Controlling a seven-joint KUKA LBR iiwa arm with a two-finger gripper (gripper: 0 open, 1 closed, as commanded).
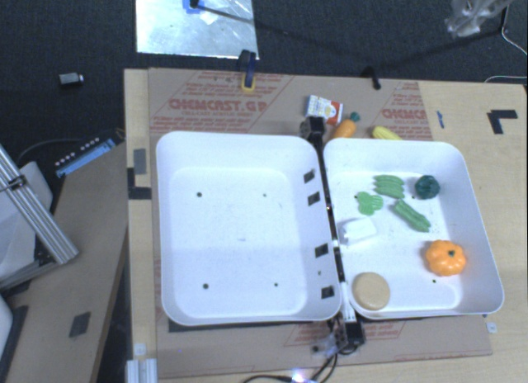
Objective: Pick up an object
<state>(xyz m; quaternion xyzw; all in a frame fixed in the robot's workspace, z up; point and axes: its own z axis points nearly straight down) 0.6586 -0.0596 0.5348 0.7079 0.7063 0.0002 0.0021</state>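
Camera view: right shallow white bin (pixel 474 208) with round orange toy pumpkin (pixel 445 257), dark green ball (pixel 426 186), white block (pixel 359 229), tan disc (pixel 371 290); left shallow white bin (pixel 239 233) touching alongside.

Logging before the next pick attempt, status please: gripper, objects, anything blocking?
Gripper top right, off the bench, fingers unclear. Orange pumpkin, green pieces, tan disc lying in right bin. Nothing held, nothing blocking.

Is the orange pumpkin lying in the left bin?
No, the orange pumpkin lies in the right bin, near its lower right corner, below the green vegetables.
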